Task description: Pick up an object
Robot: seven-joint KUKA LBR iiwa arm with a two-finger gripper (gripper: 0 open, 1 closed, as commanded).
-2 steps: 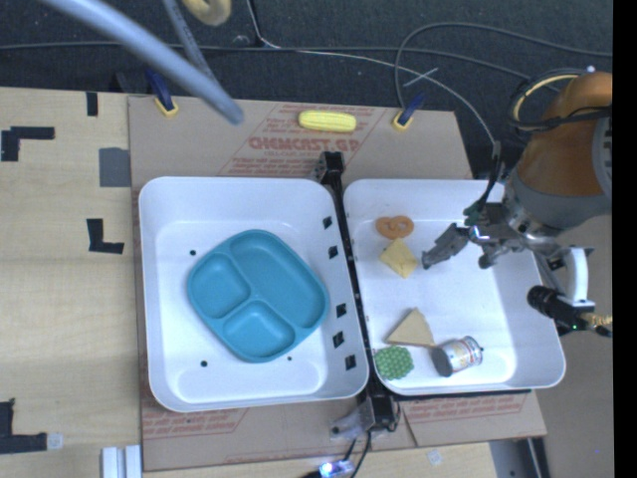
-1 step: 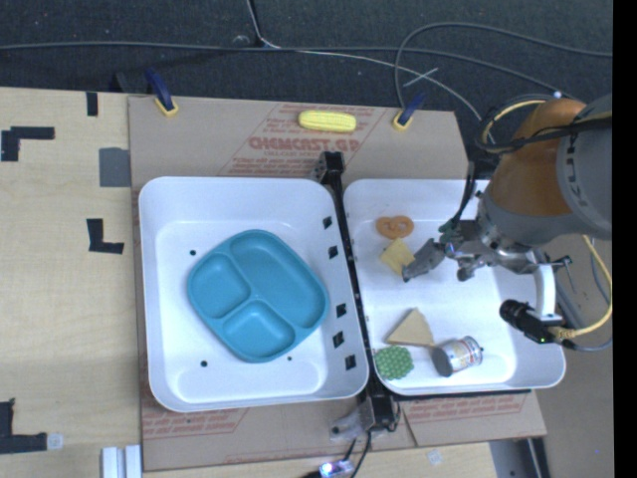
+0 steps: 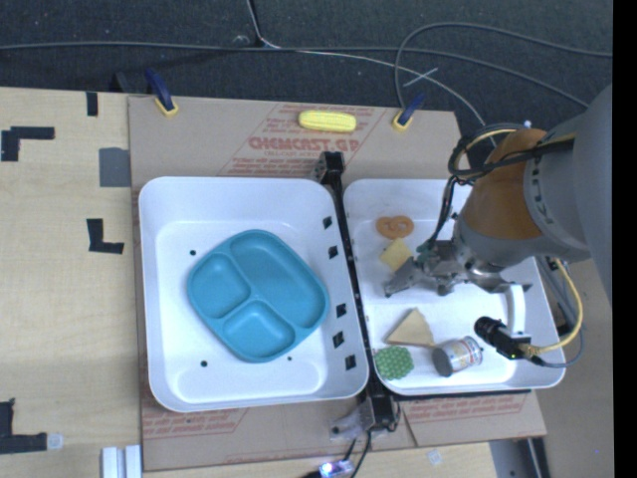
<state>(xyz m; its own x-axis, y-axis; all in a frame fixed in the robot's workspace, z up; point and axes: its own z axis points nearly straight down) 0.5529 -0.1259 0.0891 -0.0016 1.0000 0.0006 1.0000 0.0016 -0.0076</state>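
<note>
The grey arm with its orange band reaches in from the right, wrist bent down over the right bin (image 3: 542, 307). Its gripper (image 3: 406, 279) hangs low with the fingers spread apart, holding nothing, just beside a pale yellow block (image 3: 395, 255). Near it lie a round orange piece (image 3: 394, 227), a tan wedge (image 3: 412, 329), a green textured disc (image 3: 394, 363) and a metal can (image 3: 459, 355). The left bin (image 3: 159, 217) holds a smooth blue compartment plate (image 3: 257, 294).
</note>
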